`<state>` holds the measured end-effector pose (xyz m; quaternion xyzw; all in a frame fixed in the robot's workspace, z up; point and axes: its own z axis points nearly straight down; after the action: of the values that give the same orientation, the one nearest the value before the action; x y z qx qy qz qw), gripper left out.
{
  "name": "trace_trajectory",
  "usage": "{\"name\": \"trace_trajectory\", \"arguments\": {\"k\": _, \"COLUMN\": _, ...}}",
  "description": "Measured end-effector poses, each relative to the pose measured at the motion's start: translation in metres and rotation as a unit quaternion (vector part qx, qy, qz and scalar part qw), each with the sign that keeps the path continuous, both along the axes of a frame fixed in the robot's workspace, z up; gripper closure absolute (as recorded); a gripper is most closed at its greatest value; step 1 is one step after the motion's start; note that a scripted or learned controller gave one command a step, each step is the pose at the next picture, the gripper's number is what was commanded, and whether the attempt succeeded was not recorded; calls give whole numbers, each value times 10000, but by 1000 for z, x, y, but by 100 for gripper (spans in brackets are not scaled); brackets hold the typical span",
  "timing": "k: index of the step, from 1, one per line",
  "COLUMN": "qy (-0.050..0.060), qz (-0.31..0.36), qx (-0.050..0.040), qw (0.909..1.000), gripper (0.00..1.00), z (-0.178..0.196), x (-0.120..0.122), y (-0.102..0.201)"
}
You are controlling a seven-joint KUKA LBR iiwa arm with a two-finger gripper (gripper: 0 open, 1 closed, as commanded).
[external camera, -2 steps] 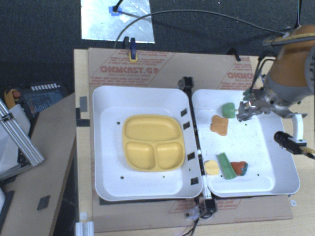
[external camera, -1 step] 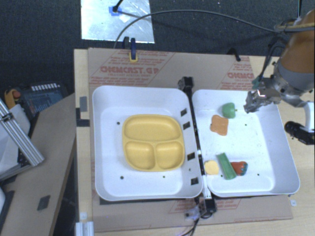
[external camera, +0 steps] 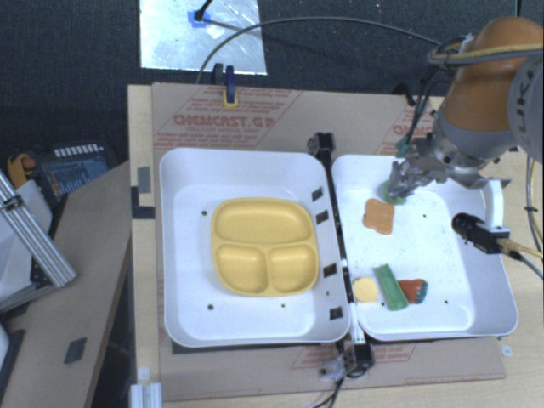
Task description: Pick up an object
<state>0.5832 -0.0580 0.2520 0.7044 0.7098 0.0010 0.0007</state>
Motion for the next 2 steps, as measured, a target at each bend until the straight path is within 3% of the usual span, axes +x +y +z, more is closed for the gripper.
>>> {"name": "trace_trajectory", "arguments": {"k": 2, "qy": 4, "qz": 10, "qx": 5, "qw": 10000, "gripper": 100, "z": -12, "x": 25, "y": 110}}
